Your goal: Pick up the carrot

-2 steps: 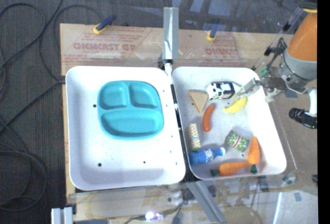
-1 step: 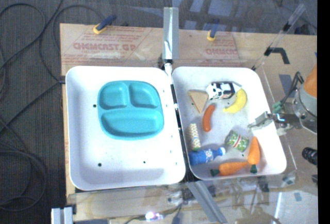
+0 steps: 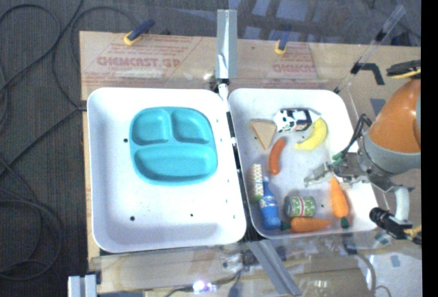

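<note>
Two orange carrots lie in the right bin (image 3: 239, 152). One carrot (image 3: 338, 198) with a green tip points toward the front right corner. The other carrot (image 3: 309, 224) lies along the front wall. My gripper (image 3: 327, 171) hangs low over the right side of the bin, just above and left of the first carrot's top end. The grey wrist and orange band (image 3: 400, 121) reach in from the right. I see nothing held in the gripper.
The right bin also holds a banana (image 3: 313, 135), a black-and-white cow toy (image 3: 293, 120), a bread wedge (image 3: 262, 133), a red-orange sausage (image 3: 276, 155), a green can (image 3: 301, 206) and a blue bottle (image 3: 268, 210). The left bin (image 3: 109, 207) holds a teal divided plate (image 3: 174, 145).
</note>
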`<state>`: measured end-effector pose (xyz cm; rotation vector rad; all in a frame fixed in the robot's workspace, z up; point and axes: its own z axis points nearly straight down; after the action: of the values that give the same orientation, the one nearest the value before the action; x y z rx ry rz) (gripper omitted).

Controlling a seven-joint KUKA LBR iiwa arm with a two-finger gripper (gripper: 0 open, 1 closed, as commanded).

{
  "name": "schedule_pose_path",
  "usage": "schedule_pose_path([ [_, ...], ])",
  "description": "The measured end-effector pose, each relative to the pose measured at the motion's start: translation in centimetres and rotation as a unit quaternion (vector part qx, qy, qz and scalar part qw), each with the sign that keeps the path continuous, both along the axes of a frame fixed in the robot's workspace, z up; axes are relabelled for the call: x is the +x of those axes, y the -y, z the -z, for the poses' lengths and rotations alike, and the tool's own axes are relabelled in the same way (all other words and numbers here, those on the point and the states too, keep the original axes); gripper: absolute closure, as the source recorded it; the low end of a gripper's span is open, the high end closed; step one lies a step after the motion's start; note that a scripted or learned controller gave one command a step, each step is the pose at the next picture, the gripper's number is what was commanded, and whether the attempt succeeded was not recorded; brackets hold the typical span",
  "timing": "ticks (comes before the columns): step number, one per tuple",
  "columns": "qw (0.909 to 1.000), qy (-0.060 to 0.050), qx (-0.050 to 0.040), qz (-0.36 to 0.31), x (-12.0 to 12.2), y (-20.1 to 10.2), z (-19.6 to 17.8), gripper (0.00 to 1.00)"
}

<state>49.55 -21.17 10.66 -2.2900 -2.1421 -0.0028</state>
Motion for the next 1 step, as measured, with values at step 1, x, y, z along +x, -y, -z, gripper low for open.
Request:
schedule_pose_path([
  [1, 0.9967, -0.001, -0.0022, 0.081, 0.62, -3.83, -3.59, 0.00],
])
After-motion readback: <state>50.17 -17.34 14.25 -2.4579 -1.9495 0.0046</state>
